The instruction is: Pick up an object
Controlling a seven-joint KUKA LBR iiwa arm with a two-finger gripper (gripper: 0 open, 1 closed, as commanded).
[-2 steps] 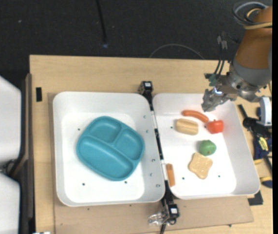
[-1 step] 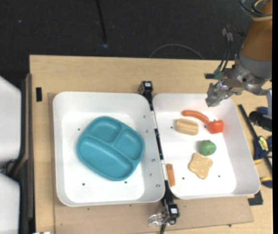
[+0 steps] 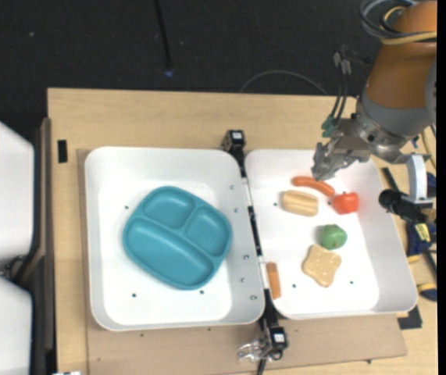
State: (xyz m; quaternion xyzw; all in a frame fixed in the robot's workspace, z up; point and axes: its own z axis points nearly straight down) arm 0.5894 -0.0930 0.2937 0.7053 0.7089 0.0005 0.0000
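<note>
The right bin (image 3: 363, 287) holds several toy foods: an orange-red sausage (image 3: 313, 185), a tan bread roll (image 3: 300, 202), a red pepper (image 3: 346, 202), a green round piece (image 3: 333, 236), a tan toast-shaped piece (image 3: 322, 265) and a small orange stick (image 3: 272, 280) at the bin's left edge. My gripper (image 3: 326, 165) hangs at the far side of this bin, just above the sausage's right end. Nothing shows between its fingers.
The left bin (image 3: 105, 287) carries a teal divided plate (image 3: 177, 236). Black clamps (image 3: 233, 140) sit where the bins meet, at the far and near ends. Tools and cables lie off the bench's right edge (image 3: 410, 209). A white box (image 3: 4, 194) stands at the left.
</note>
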